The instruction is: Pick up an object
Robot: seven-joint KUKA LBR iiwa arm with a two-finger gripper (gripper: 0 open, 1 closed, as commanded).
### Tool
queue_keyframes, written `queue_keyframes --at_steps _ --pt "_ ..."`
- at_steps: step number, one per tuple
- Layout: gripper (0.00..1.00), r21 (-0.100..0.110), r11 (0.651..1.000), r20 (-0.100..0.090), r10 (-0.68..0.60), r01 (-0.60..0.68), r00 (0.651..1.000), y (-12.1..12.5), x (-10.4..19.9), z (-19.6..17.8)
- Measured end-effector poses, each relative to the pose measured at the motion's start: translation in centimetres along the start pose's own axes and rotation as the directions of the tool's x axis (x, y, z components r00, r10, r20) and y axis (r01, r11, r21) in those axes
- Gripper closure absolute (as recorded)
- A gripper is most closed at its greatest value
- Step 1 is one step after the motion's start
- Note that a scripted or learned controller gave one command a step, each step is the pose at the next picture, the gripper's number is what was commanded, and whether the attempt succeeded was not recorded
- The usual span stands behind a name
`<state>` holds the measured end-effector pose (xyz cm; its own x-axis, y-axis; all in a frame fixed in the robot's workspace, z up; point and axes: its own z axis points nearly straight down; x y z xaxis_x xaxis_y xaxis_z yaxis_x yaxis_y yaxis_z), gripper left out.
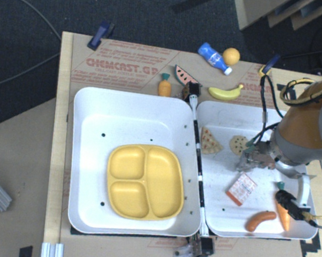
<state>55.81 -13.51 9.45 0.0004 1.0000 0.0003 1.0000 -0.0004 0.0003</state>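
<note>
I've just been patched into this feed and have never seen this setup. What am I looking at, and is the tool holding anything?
One camera looks down at a slant on a bench with two white bins. The grey and orange arm reaches in from the picture's right, and its tool is low in the right bin. I cannot tell if it holds anything. That bin has a red and white packet, two crackers, a sausage and a carrot. The left bin holds a yellow divided tray. Behind the bins lie a banana and a blue bottle.
</note>
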Motion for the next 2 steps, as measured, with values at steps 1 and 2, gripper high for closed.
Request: queue_keyframes --at_steps 1,2 --pt "0.00 0.000 1.000 0.000 0.000 0.000 1.000 0.0 0.0 0.0" --pt "0.00 -0.001 1.000 0.000 -0.001 0.001 1.000 4.1 3.5 1.0"
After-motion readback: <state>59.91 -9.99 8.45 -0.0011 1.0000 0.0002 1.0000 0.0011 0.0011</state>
